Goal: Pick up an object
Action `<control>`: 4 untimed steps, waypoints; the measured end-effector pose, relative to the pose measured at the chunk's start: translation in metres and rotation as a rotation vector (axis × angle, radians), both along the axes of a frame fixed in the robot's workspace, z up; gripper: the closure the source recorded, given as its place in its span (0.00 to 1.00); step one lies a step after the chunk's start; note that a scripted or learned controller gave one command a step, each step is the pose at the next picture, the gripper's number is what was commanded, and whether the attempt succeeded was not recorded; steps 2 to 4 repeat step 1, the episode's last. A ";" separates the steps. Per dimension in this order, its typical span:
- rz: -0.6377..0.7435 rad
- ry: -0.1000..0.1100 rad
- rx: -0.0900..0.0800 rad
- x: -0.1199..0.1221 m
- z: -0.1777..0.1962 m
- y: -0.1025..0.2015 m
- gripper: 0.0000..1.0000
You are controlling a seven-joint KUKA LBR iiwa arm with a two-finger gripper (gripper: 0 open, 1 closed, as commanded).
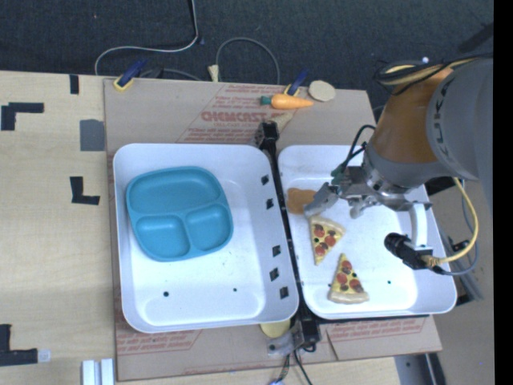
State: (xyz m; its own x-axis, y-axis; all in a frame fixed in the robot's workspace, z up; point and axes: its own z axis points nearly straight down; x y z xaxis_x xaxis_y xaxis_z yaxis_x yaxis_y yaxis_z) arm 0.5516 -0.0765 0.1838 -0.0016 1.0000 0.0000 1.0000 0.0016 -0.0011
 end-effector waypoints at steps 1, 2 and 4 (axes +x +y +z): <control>-0.005 0.008 0.000 -0.039 -0.067 -0.031 0.00; -0.005 0.008 0.000 -0.039 -0.067 -0.031 0.00; -0.005 0.008 0.000 -0.039 -0.067 -0.031 0.00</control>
